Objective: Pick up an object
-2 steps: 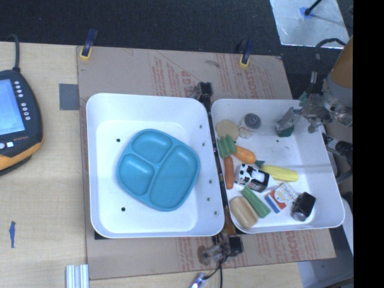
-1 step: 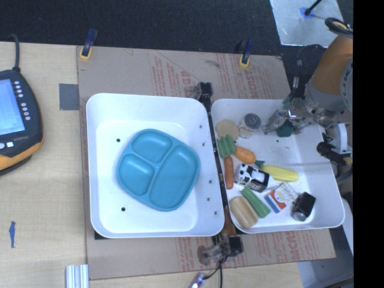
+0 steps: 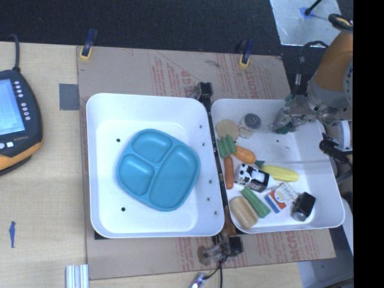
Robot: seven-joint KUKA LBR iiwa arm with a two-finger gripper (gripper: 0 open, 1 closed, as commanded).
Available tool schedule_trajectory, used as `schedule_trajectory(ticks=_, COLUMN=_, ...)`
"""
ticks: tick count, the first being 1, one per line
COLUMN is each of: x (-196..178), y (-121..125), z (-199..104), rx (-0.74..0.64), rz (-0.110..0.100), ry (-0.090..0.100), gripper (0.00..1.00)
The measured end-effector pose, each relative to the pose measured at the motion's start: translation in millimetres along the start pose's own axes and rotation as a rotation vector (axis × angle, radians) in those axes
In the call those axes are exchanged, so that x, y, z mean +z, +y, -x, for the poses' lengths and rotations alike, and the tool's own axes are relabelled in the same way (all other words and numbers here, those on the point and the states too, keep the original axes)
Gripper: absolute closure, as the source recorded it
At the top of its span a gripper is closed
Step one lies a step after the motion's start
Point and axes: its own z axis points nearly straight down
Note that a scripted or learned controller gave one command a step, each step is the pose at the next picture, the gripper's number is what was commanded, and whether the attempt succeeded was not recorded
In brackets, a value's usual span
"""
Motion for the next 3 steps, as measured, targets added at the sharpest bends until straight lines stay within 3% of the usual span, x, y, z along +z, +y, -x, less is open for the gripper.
schedule_trajectory(ticks=1, x=-75.6, y=-14.2, z=-69.2, rx=0.007, rz=0.001, ry=0.003, gripper=1.0)
schedule_trajectory(ticks=2, x=-132.9, y=-56.8, z=-41.6, rx=0.009, rz=0.001, ry=0.001, gripper=1.0)
schedule_trajectory(ticks=3, x=-153.1, y=0.5, z=-98.3, rx=0.007, rz=0.001, ry=0.003, gripper=1.0)
